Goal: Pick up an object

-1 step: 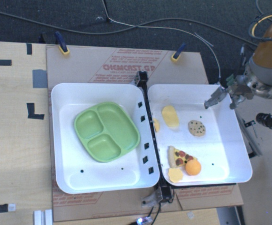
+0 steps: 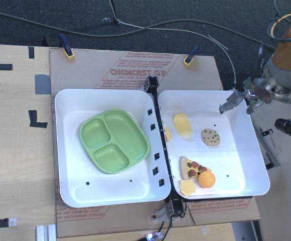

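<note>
Orange ball [image 2: 206,179] beside pizza slice [image 2: 189,167]; cookie [image 2: 210,137] farther; hand [image 2: 237,102] released over right bin [image 2: 246,149] corner

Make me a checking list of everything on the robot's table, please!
Surface: two white bins side by side, left bin and right bin, on cardboard over a wooden bench.
Job's things: in the right bin, a yellow piece, a cookie, a pizza slice, an orange ball touching a pale yellow piece.
Clutter: a green divided plate in the left bin.
Grippers: the gripper is over the right bin's upper right corner, holding nothing.
Cables: a thin cable above the bench.
Surroundings: two clamps hold the cardboard; dark floor.
</note>
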